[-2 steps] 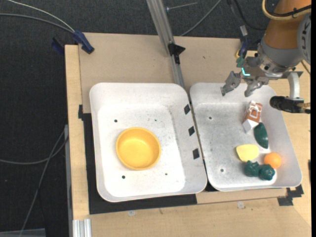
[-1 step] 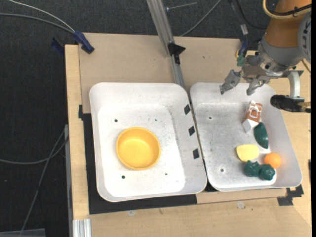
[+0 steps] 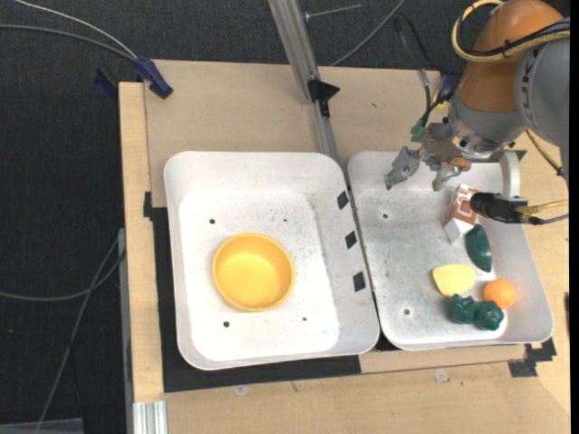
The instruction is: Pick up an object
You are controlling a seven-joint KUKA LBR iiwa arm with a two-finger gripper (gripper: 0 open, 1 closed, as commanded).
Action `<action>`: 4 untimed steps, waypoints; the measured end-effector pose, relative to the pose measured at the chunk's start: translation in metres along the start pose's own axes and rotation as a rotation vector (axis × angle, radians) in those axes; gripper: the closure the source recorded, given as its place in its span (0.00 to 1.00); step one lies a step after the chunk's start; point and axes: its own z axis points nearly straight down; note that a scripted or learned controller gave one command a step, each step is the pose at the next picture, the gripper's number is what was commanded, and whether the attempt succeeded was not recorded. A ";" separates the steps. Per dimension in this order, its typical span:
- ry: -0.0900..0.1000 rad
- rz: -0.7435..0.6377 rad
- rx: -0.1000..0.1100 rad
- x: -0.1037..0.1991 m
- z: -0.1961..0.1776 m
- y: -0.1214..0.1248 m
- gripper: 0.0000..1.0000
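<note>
Hanging over the far end of the right bin (image 3: 389, 269), above its bare floor: the gripper (image 3: 418, 172), with its two fingers (image 3: 399, 167) spread apart and nothing between them. Reaching in from the right above it: the grey arm (image 3: 543, 70) with the orange band (image 3: 507, 43).

Lying just to the right of the gripper and a little nearer the camera: a small carton (image 3: 460, 211) in white and orange-brown, tipped on its side, not touching the fingers. Sitting just past the carton, still farther toward the camera: a dark green thing (image 3: 478, 248), long and rounded. Resting below that: a yellow piece (image 3: 452, 279), then a small orange ball (image 3: 499, 293) beside it, and two more dark green lumps (image 3: 475, 312) close to the bin's near rim. All well apart from the gripper, all on the bin floor.

Sitting far off to the gripper's left, in the left bin (image 3: 194, 206): a yellow bowl (image 3: 253, 271), upright and round, alone in the middle of that bin.

Crossing down between the two bins, behind the gripper: a slanted metal pole (image 3: 294, 34).
</note>
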 end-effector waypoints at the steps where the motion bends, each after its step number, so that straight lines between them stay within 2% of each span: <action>1: -0.001 0.000 -0.001 0.001 0.043 0.003 0.00; 2: 0.000 0.001 0.000 0.002 0.084 0.003 0.00; 3: 0.001 0.002 -0.007 0.003 0.068 0.005 1.00; 4: -0.005 0.001 -0.025 0.001 0.000 0.007 1.00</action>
